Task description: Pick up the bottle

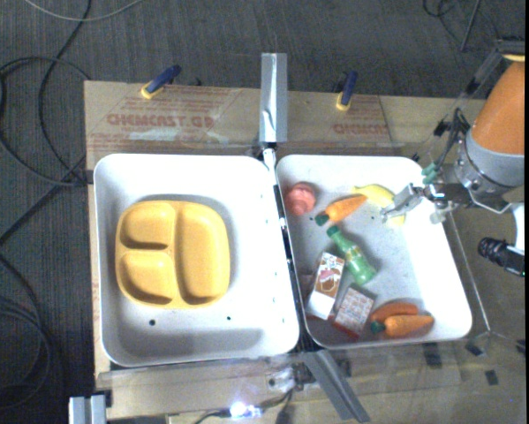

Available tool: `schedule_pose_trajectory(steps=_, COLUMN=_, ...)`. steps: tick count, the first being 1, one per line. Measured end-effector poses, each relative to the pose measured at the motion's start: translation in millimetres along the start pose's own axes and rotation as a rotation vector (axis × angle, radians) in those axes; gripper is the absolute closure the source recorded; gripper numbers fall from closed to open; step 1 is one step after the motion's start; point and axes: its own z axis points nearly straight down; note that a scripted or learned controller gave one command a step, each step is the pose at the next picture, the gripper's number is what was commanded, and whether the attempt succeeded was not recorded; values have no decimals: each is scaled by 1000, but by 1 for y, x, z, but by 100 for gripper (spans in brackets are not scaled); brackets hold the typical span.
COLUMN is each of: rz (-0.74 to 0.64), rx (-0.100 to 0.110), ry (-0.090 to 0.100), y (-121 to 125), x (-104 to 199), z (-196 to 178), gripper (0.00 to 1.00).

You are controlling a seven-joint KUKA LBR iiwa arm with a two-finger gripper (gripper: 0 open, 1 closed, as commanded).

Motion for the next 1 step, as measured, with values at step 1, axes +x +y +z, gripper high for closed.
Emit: schedule_pose_trajectory(steps=1, rz=94, rx=-2, ry=-2, y=-1, x=-5, z=-44, gripper=0)
